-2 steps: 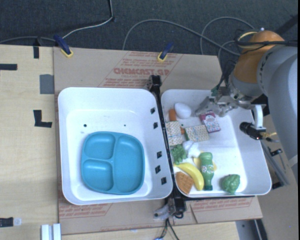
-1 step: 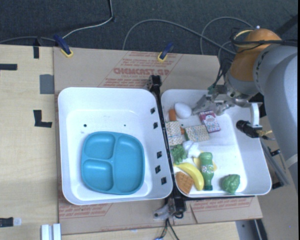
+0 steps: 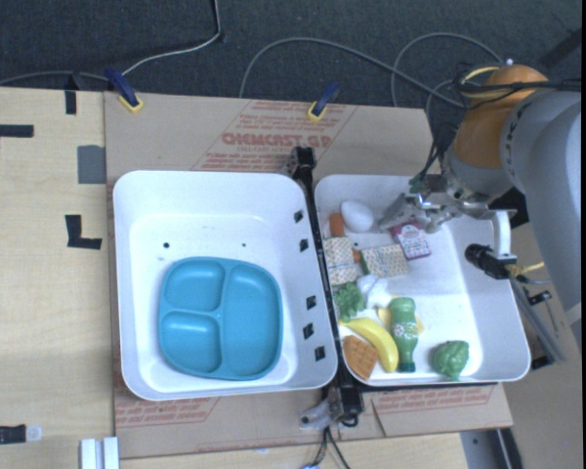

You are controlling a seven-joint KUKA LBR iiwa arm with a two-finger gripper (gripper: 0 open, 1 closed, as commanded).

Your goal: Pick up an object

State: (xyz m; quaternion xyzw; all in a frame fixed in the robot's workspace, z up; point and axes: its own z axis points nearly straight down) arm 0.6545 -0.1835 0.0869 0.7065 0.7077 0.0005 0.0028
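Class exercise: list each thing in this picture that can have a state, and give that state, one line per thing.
gripper: low over the right bin's back, fingers unclear
blue divided plate: flat in the left bin, nothing on it
green bottle: lying on its side
banana: lying flat, unpeeled
right bin: holds mixed toy food

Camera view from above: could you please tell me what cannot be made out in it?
- Gripper: fingers too small and cluttered to judge open or shut.
- Pink-labelled packet: its print is too small to read.
- Items under the banana: overlapped and partly hidden.
- Arm: cut off by the right edge.
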